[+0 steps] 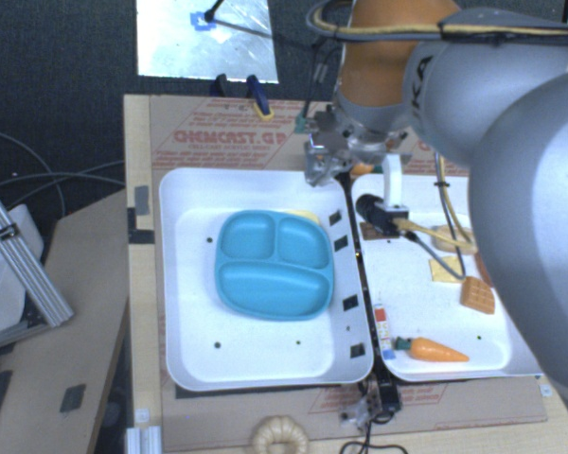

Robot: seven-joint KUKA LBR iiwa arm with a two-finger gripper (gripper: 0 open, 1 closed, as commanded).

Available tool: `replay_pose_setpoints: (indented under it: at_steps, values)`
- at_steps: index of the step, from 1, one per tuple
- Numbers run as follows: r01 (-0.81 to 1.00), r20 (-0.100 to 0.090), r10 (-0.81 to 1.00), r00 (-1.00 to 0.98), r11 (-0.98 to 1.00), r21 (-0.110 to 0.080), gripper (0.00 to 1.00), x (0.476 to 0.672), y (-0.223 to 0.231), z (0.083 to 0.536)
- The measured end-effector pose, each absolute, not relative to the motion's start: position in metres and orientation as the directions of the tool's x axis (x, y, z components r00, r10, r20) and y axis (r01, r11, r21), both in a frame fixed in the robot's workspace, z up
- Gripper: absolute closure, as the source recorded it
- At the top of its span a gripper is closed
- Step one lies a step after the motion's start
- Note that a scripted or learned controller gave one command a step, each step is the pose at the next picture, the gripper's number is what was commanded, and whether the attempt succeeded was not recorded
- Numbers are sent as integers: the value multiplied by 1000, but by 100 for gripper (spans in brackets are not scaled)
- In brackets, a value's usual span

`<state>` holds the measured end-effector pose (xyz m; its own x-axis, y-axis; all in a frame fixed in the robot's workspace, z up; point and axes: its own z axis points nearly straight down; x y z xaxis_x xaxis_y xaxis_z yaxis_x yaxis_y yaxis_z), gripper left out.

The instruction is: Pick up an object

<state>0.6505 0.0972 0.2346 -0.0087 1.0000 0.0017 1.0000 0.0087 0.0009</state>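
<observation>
My gripper [355,180] hangs over the far left corner of the right bin [497,357], by the divider between the bins. It is open: one grey finger [317,166] is on the left and one white finger [392,183] on the right, with nothing held between them. A black utensil head [373,215] with a pale wooden handle [434,234] lies just below the white finger. Farther forward in this bin are a tan cracker [444,271], a waffle piece [477,296] and an orange carrot [436,351].
The left bin [194,348] holds a blue divided plate [275,263] with a small yellow item [306,216] at its far edge. The grey arm [511,102] covers the right bin's far right side. A cardboard sheet [218,130] lies behind the bins.
</observation>
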Motion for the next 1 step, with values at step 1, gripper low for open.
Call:
replay_pose_setpoints:
  at_steps: [1]
  values:
    - [1000,-1,1000,-4,4,0,100,651,95,214]
